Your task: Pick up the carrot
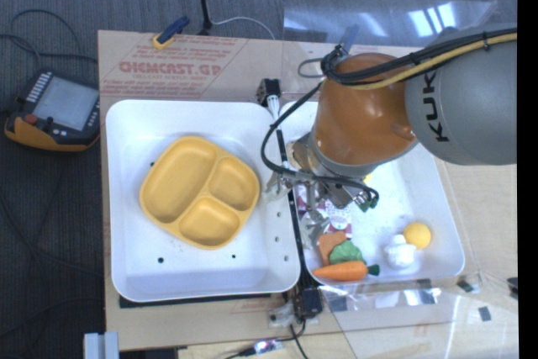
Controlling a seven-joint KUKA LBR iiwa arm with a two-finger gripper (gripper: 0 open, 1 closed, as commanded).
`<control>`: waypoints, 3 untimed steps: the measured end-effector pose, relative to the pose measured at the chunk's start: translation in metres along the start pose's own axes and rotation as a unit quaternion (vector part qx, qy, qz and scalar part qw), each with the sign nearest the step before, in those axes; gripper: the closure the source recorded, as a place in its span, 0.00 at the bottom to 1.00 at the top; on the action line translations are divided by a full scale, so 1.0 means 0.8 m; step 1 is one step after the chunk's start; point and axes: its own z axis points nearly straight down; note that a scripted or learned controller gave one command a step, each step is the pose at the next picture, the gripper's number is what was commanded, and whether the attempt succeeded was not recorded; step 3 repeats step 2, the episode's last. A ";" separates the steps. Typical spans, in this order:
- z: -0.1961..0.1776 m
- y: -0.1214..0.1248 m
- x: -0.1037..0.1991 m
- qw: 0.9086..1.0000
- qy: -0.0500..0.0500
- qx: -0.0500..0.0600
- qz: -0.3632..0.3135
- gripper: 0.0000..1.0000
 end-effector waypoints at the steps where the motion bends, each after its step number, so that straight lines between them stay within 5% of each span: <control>1: -0.021 -0.104 0.005 0.999 -0.009 -0.008 -0.044 0.00; 2: -0.018 -0.076 0.075 0.915 -0.011 -0.009 -0.404 0.00; 3: -0.018 -0.076 0.075 0.915 -0.011 -0.009 -0.404 0.00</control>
